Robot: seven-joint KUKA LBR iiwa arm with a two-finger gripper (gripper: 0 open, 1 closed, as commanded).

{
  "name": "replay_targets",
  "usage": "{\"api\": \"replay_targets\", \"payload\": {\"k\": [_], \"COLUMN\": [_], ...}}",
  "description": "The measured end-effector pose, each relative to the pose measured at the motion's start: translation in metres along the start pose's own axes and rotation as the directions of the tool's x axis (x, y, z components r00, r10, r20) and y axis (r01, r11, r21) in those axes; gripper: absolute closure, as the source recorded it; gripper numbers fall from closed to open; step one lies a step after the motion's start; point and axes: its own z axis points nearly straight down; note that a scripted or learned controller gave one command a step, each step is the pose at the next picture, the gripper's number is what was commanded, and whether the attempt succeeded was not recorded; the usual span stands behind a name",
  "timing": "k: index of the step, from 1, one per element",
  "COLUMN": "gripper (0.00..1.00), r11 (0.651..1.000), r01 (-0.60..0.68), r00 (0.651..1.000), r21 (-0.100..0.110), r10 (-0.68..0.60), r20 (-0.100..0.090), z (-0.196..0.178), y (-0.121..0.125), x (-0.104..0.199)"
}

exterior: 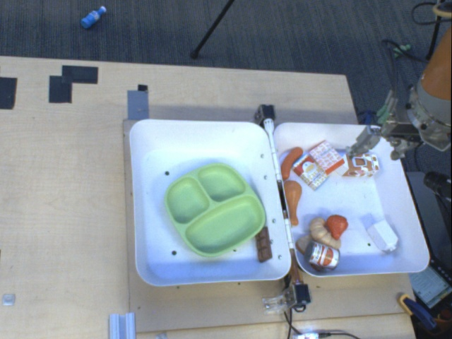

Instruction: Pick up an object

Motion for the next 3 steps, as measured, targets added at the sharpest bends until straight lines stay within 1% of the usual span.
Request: {"api": "replay_targets", "payload": {"k": [1,2,3], "gripper": [0.0,0.0,0.0], "r11": [1.0,1.0,1.0], "r01": [0.001,0.0,-0.003], "r00": [1.0,1.0,1.0], "r21": [0.003,0.002,0.002], "r10": [-0.001,0.0,0.003], "r20": [-0.001,-0.001,0.0], "z": [0.088,0.167,0.188], "y": [0.034,0.026,-0.027], "x": [0.01,0.046,0.045]}}
